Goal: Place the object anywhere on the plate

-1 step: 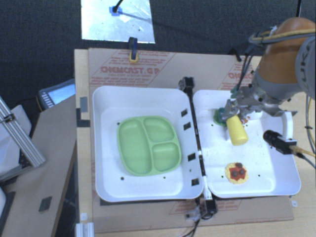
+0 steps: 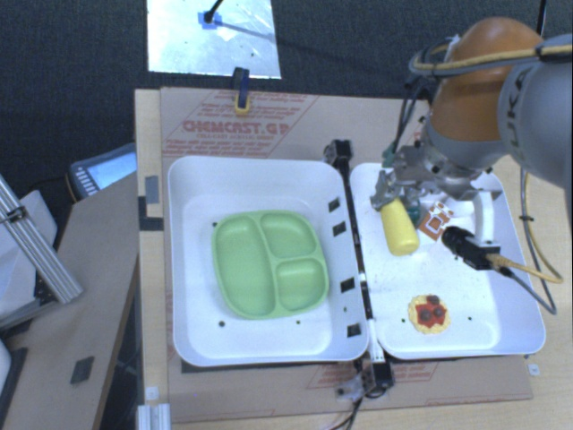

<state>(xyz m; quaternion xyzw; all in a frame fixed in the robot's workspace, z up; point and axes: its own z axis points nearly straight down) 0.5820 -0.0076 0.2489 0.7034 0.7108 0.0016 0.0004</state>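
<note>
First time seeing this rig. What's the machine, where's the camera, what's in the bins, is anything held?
One camera, fixed above the bench, looks down at a slant. The grey arm with the orange band is a robot reaching in from the right; its gripper is over the right bin. The left bin holds a green divided plate. The right bin holds a yellow cylinder right at the gripper, an orange-and-white piece beside it, and a round pizza toy. Whether the cylinder is held can't be told.
</note>
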